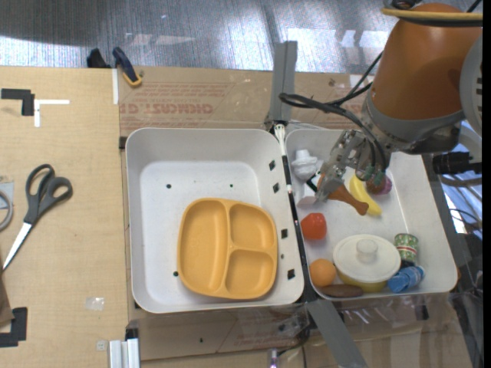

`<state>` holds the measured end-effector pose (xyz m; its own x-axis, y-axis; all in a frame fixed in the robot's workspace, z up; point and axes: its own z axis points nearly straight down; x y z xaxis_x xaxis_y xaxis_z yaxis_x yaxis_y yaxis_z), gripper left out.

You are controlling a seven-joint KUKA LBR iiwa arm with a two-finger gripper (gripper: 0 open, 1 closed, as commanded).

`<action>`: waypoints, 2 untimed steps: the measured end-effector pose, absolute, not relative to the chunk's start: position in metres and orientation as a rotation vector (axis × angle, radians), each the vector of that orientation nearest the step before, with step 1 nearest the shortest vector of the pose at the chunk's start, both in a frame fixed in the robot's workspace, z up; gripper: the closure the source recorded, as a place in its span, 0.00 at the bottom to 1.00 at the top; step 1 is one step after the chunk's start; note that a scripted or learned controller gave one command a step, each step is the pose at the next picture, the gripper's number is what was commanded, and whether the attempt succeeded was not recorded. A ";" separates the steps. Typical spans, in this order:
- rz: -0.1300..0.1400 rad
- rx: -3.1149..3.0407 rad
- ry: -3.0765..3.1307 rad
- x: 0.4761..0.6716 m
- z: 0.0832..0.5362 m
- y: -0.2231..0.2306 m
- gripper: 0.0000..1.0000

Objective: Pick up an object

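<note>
From my overhead camera I see the arm [430,60] reaching in from the right, its orange band filling the top right corner, with the tool [331,181] lowered into the right bin [430,205]. I cannot tell how far the tool is open or whether it has hold of anything; its metal parts blur together against the white floor.

Just beside the tool tip lies a brown drumstick-shaped toy [349,195], touching or nearly touching it, with a yellow banana [364,193] right behind and a purple item [379,182] partly hidden by the wrist. A small white object [305,162] sits near the bin's left wall, above a red tomato-like ball [313,226]. Nearer the front of that bin I see an orange fruit [323,272], a cream lidded pot [367,261], a brown stick-like piece [340,290] along the front edge, a green patterned can [406,246] and a blue item [405,278] at the right front corner.

The left bin [153,205] holds a yellow three-compartment plate [228,248], lying flat toward its front.

On the bench [69,282] to the left, well apart from the bins, lie black-handled scissors [34,205]. A blue and yellow clip [126,66] sits at the top edge of the cardboard [199,102] behind the bins.
</note>
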<state>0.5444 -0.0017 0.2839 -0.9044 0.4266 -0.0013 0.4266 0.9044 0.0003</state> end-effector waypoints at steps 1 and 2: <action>-0.001 0.855 3.020 0.500 0.324 -0.056 1.00; -0.002 1.035 2.968 0.540 0.191 -0.031 1.00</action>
